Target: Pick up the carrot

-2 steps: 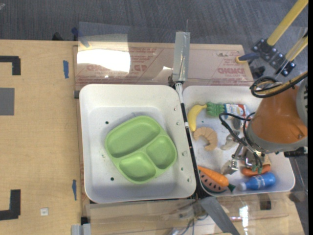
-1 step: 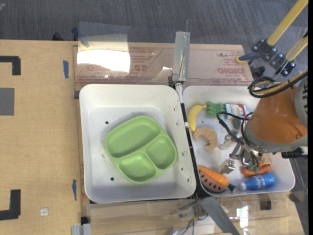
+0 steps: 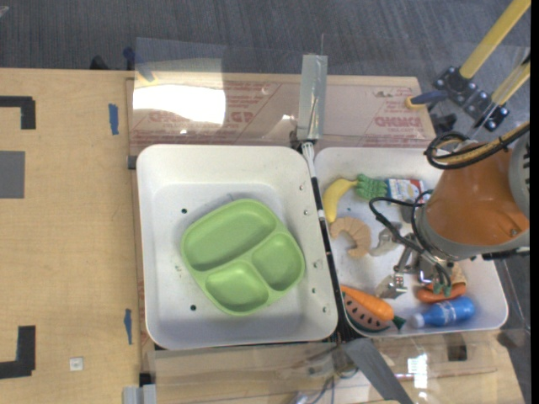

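Currently approaching: my gripper [image 3: 414,269], grip state unreadable, hovers; carrot [image 3: 367,302] at its eight o'clock, next descend there.

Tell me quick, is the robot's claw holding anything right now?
Gripper: it hangs low in the right white bin, near the orange carrot; whether it is open, shut or holding anything cannot be told.

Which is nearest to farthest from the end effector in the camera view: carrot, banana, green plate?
From the end effector:
1. Carrot, just left of it and nearer the camera, right bin.
2. Banana, at that bin's far left corner.
3. Green plate, in the left bin.
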You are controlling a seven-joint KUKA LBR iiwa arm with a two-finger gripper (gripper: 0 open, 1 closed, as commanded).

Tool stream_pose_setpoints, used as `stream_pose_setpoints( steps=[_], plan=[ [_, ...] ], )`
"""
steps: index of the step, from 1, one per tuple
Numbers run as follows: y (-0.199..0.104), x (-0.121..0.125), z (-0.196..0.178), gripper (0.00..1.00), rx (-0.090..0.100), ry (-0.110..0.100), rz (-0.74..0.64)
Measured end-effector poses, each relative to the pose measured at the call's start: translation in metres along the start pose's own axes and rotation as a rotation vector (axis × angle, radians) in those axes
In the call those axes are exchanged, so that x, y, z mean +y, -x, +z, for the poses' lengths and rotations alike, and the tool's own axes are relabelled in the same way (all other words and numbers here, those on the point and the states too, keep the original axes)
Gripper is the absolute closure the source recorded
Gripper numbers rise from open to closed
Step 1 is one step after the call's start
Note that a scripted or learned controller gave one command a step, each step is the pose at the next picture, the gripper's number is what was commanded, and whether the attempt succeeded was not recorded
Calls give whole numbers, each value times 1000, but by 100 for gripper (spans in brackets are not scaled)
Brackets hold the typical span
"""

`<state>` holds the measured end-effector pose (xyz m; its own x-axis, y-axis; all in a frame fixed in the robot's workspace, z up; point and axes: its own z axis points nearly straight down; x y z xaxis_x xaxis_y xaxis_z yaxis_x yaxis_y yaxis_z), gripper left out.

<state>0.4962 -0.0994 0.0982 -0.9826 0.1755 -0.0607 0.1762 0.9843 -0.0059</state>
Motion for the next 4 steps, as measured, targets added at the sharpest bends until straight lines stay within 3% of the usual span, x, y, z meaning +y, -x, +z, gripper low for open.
stream_pose_setpoints(
  steps=[2, 4],
  plan=[
    [-4, -5, 3, 0, 11, -6, 287],
    [-8, -5, 4, 0, 27, -12, 746]
  ],
)
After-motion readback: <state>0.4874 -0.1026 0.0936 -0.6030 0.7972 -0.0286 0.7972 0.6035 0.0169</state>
